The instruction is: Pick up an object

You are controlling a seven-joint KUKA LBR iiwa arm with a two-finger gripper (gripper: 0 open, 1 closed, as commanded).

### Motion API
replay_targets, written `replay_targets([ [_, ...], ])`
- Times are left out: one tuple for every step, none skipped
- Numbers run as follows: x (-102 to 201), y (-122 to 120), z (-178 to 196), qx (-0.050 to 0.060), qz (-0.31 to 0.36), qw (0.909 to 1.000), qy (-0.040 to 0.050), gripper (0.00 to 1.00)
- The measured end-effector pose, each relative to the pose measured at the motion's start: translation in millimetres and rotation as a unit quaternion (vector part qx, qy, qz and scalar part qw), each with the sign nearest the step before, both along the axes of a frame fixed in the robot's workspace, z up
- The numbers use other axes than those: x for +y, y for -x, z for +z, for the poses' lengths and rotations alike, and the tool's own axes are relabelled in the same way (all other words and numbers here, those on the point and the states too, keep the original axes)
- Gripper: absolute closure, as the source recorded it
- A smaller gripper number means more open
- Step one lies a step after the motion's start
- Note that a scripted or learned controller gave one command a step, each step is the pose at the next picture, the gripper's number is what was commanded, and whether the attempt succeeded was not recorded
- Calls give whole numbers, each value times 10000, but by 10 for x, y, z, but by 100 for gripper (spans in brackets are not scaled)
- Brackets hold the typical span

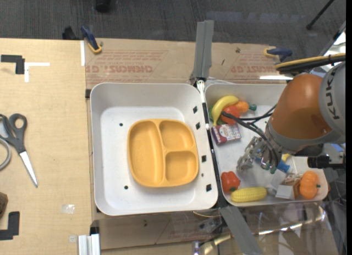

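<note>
The arm (pixel 300 111), highest above the surface, sits nearest the camera at 3 o'clock, its orange band over the right bin (pixel 324 193).

Left to right:
- Scissors (pixel 19 144) lie on the surface at 9 o'clock, well apart from both bins.
- The left bin (pixel 104 138) holds a yellow tray (pixel 163 152) at centre.
- The right bin holds a banana (pixel 223 105) and packet (pixel 226 133) at 1 o'clock, a red pepper (pixel 230 181) and corn (pixel 248 194) at 5 o'clock, and a small pumpkin (pixel 309 184) at 4 o'clock.

The gripper (pixel 258 158) hangs above the bin floor between packet and corn. Jaw state: cannot tell; the jaws are blurred against clutter. No object is seen between them.

Risk: items are crowded. A descent here may strike bare floor, or nudge the pepper or corn aside without capture.
</note>
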State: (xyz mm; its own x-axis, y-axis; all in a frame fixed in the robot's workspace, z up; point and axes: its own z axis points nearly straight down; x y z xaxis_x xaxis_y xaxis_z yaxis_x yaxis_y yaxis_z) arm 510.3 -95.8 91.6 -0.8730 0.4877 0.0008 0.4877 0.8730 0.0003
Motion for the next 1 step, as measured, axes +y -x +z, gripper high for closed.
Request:
replay_targets([
  [-534, -40, 1552, -22, 198, 9998, 12, 100],
])
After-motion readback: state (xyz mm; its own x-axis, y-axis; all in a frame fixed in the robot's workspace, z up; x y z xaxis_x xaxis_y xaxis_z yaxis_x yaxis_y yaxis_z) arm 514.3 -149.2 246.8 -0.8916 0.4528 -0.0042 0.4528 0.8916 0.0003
